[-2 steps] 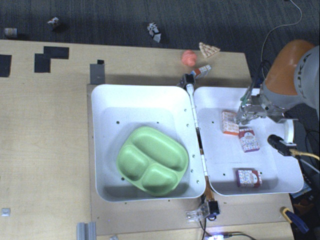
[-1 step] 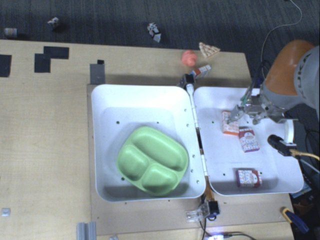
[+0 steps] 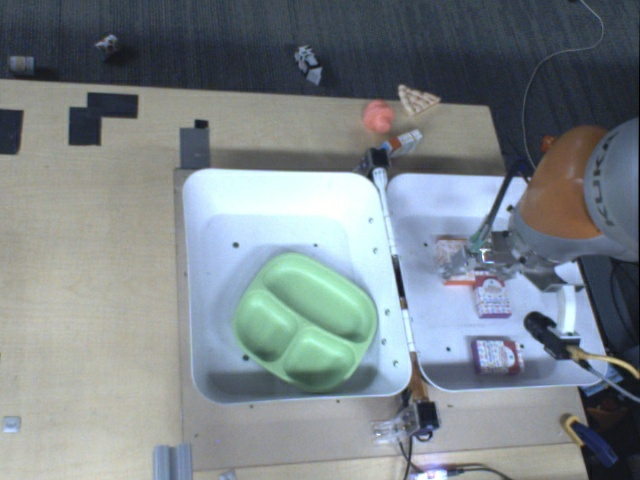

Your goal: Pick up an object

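Noted gripper (image 3: pixel 478 256) low in the right bin (image 3: pixel 430 208), near its middle, at the right edge of a crumpled clear packet (image 3: pixel 452 256) with a red strip along the near side. Cannot tell how far open, nor whether touching or holding the packet; too blurred at the tip.

Right bin, shallow, white, smooth plastic. Also holding a white-and-red packet (image 3: pixel 493 298), flat and roughly square, just near of the gripper, and a dark red packet (image 3: pixel 497 356), flat, rectangular, close to the near wall. All three packets apart from one another.

Left bin (image 3: pixel 230 208), same make, touching the right bin along one side. Holding a green dish (image 3: pixel 305 318), glossy, rounded, split into three compartments, lying toward the near right corner.

On the pale wooden bench (image 3: pixel 90 268) beyond the bins: pink ball (image 3: pixel 378 117), and a tan triangular piece (image 3: pixel 418 99) just right of it.
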`<state>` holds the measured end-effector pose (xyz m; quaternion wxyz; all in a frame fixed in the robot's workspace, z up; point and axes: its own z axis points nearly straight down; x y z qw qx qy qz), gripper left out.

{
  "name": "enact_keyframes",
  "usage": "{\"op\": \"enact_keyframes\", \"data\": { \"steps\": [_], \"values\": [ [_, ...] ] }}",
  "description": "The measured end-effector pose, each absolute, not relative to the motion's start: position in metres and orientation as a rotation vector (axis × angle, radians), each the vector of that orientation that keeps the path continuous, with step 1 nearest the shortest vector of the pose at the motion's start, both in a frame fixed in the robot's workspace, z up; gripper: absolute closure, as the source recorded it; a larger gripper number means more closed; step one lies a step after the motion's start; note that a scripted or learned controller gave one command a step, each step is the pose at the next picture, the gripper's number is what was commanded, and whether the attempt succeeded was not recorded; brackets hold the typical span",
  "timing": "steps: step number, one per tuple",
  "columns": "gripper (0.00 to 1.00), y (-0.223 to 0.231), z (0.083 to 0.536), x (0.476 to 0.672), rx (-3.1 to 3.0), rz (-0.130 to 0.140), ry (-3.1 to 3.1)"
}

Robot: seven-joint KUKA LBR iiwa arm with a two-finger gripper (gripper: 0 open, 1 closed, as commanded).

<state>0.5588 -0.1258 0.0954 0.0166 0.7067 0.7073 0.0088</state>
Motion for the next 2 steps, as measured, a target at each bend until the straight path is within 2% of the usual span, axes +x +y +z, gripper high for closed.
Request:
{"op": "enact_keyframes", "data": {
  "steps": [1,2],
  "values": [
    [1.00,-0.124,0.107,0.561,2.195,0.035,2.202],
    [1.00,-0.169,0.140,0.669,2.212,0.006,2.223]
  ]
}}
